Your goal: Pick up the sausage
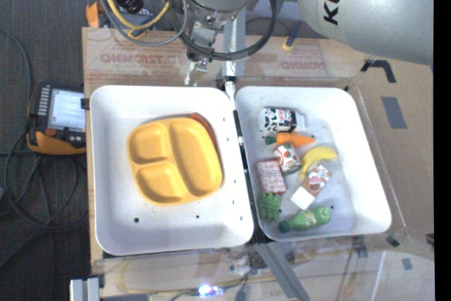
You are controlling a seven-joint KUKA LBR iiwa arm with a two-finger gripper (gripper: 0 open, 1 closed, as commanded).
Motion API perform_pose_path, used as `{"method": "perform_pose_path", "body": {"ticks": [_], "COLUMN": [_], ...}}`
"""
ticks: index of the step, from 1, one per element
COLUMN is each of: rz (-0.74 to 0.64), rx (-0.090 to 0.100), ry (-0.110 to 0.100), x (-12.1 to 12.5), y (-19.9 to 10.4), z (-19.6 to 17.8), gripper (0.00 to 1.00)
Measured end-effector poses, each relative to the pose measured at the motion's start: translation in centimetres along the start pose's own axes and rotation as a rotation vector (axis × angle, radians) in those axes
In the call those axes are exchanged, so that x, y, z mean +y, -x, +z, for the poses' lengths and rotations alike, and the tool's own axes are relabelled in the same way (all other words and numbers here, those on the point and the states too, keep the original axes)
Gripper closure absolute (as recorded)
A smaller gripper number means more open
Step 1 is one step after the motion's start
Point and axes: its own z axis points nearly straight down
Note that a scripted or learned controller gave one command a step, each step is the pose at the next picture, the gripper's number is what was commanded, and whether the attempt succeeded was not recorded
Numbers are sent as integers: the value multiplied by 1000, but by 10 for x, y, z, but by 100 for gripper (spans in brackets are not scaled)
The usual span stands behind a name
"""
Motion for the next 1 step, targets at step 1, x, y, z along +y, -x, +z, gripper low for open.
{"method": "perform_pose_path", "body": {"ticks": [1], "rz": [-3], "rx": [0], "ry": [-4], "x": [-21], "y": [-27], "z": [-15], "gripper": [100]}}
